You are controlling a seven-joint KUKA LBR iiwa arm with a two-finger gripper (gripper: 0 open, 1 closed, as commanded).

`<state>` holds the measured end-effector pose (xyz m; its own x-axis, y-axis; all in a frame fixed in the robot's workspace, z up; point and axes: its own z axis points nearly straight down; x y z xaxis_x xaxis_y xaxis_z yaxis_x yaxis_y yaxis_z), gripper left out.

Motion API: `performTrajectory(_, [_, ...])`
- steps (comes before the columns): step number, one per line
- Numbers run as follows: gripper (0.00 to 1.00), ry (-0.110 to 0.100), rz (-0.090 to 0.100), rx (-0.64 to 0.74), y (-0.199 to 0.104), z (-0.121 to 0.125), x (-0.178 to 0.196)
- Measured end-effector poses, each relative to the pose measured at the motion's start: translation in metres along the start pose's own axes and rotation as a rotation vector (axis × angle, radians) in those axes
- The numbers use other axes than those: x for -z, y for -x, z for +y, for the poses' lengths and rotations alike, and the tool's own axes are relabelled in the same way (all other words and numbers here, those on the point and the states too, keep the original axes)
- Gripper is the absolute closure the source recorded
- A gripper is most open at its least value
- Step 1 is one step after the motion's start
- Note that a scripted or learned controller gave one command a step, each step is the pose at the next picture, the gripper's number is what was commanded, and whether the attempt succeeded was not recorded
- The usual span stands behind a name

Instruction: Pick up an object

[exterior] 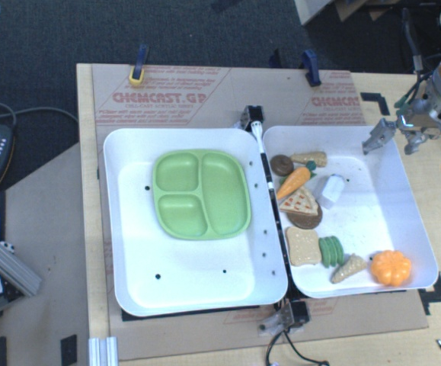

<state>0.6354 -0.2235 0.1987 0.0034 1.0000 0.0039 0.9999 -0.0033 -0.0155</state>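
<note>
The gripper hangs over the right white bin's far-right rim, fingers spread and holding nothing. The nearest target, a small pale plastic block, lies down-left of the fingers, well apart.

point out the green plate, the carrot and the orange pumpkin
green plate (pixel 202 195): camera view, middle divider ridge
carrot (pixel 294 181): camera view, middle of its orange body
orange pumpkin (pixel 391 268): camera view, centre of its top

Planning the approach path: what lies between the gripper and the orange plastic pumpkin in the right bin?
In the camera view, just bare white bin floor separates the gripper from the orange plastic pumpkin.
</note>
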Motion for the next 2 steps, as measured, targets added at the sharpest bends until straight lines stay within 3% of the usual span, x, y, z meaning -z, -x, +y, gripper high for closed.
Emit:
performTrajectory(1, [0.0,0.015,-0.004,0.003,-0.001,0.003,0.01])
performTrajectory(2, [0.0,0.008,-0.002,0.004,-0.006,-0.004,-0.05])
